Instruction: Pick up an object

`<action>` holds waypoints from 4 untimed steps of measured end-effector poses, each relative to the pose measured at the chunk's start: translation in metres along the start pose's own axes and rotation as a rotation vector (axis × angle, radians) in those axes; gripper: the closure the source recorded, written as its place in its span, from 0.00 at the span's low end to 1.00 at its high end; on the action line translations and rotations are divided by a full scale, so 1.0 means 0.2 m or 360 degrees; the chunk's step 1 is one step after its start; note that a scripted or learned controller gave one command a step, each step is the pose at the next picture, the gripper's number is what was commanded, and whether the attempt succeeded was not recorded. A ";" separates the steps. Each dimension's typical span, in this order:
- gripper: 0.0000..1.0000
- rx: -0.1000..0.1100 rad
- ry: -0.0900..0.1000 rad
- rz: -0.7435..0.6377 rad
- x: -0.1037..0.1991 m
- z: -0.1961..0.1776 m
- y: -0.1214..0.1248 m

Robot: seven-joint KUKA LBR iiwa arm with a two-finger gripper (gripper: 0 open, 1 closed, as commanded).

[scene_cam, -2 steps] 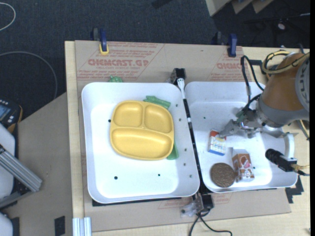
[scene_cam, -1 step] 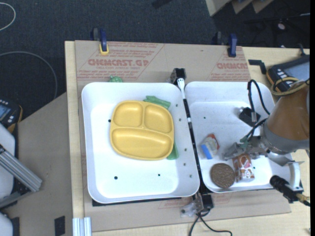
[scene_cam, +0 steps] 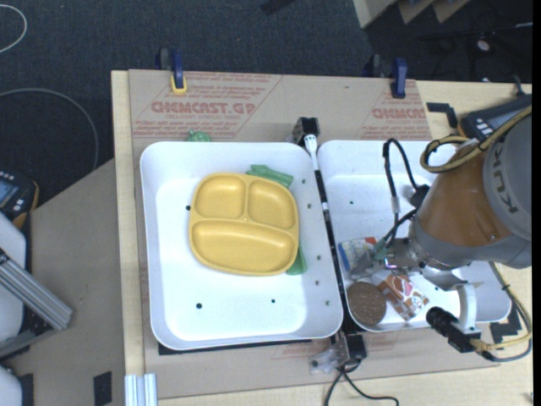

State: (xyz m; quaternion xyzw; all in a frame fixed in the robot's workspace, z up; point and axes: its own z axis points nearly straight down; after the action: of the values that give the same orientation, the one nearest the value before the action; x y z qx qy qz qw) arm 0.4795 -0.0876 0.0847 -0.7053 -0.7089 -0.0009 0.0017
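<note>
A: Camera position?

B: Single fixed camera, mounted above the pale wooden bench [scene_cam: 127, 227], looking down at a slant. Far edge of bench sits at top of frame, near edge at bottom.

A: Coverage?

B: Moderate distance. Both shallow white plastic bins [scene_cam: 169, 311] fit in frame side by side, with dark carpet floor [scene_cam: 84, 24] visible beyond and left.

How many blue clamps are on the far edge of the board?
2: one blue clamp at the far left above the left bin, another blue clamp above the right bin. The arm might hide more.
</note>
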 end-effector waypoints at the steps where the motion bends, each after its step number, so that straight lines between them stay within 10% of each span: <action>1: 0.00 0.0000 -0.0005 0.0009 -0.02 0.00 0.00; 4: 0.00 0.0000 -0.0005 0.0008 -0.02 0.00 0.00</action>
State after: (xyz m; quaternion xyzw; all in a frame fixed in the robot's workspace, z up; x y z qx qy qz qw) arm 0.4789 -0.0915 0.0844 -0.7071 -0.7071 0.0001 0.0006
